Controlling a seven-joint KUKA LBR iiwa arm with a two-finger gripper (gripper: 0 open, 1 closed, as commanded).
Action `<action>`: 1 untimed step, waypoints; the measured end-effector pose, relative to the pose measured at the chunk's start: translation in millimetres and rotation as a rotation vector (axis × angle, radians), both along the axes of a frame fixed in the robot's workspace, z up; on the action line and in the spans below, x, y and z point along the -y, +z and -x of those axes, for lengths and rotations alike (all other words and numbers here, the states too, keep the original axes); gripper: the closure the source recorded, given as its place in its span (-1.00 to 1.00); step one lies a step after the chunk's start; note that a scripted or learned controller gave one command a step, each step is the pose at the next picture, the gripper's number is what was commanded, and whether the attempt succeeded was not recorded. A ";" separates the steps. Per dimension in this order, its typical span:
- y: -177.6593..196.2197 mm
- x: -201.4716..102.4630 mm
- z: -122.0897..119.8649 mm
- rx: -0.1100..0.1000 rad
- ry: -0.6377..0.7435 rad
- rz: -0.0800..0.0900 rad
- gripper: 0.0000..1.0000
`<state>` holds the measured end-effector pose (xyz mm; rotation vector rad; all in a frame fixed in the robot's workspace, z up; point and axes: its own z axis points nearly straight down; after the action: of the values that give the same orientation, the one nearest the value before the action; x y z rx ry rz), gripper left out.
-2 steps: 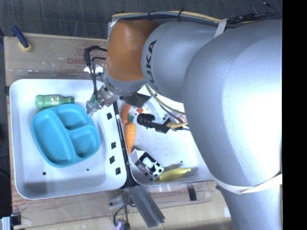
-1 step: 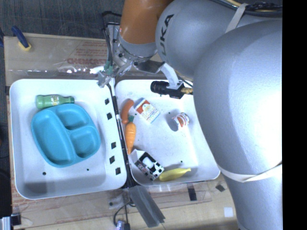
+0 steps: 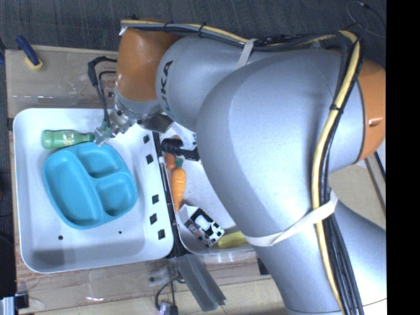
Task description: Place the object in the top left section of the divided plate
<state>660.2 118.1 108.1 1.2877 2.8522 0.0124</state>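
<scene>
A blue divided plate [image 3: 88,184] with three sections lies in the left white bin [image 3: 29,241]. A green bottle-shaped object [image 3: 62,138] lies on its side on the bin floor, just beyond the plate's far rim. My gripper [image 3: 104,134] is low over the plate's far right corner, its tip right at the green object's right end. The wrist hides whether it touches the object. The orange band and grey arm tower above it and cover most of the right bin.
An orange carrot [image 3: 178,182] lies in the right bin [image 3: 197,251] near the divider wall. A black-and-white patterned item [image 3: 205,228] and a yellow piece [image 3: 231,240] sit near that bin's front edge. A blue clip [image 3: 29,51] rests on the bench's far left.
</scene>
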 end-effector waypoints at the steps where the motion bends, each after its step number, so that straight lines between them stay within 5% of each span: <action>1: 85.5 65.9 6.1 -0.012 0.185 0.005 1.00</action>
<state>654.1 52.2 193.6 1.0225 2.9679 -0.0003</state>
